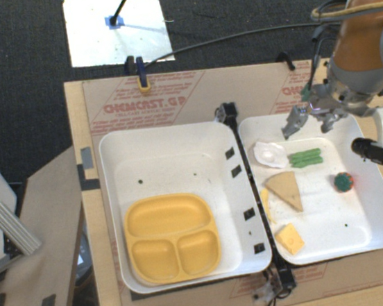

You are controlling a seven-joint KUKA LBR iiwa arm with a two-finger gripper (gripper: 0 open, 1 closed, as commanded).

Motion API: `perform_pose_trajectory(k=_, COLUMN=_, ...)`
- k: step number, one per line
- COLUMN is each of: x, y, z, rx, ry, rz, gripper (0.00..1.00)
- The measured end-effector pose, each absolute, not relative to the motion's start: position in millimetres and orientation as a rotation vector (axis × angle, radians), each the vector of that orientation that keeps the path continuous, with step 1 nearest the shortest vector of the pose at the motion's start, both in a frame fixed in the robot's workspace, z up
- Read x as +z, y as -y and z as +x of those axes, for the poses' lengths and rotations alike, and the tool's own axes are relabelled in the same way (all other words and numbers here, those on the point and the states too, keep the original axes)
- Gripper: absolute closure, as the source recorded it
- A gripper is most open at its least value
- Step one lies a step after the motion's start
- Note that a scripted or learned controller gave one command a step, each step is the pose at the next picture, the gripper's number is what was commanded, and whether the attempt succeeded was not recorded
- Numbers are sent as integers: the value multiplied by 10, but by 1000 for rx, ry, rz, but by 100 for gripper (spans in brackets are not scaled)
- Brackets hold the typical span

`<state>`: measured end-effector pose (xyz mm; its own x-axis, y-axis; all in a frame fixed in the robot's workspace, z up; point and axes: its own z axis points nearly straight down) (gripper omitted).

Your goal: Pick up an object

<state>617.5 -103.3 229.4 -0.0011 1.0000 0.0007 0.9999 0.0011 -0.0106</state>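
Note:
My gripper [312, 124] hangs over the far edge of the right bin [380, 232], open, with nothing between its fingers. Just below it lie a green bean-like bundle [305, 158] and a white crumpled piece [270, 152]. A tan wedge [285, 190] rests near the bin's middle. Close to the front left corner is a yellow block [290, 239]. A small red and green ball [343, 181] sits toward the right side.
The left bin [177, 147] holds a yellow divided tray [173, 238] at its front. A black divider with clips [247, 190] runs between the two bins. The arm's orange-banded wrist [365, 35] stands above the right bin's far right corner.

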Motion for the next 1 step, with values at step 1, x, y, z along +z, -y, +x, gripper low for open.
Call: perform_pose_trajectory(k=1, x=2364, y=1031, z=6199, rx=-1, ry=2226, rz=-2219, gripper=0)
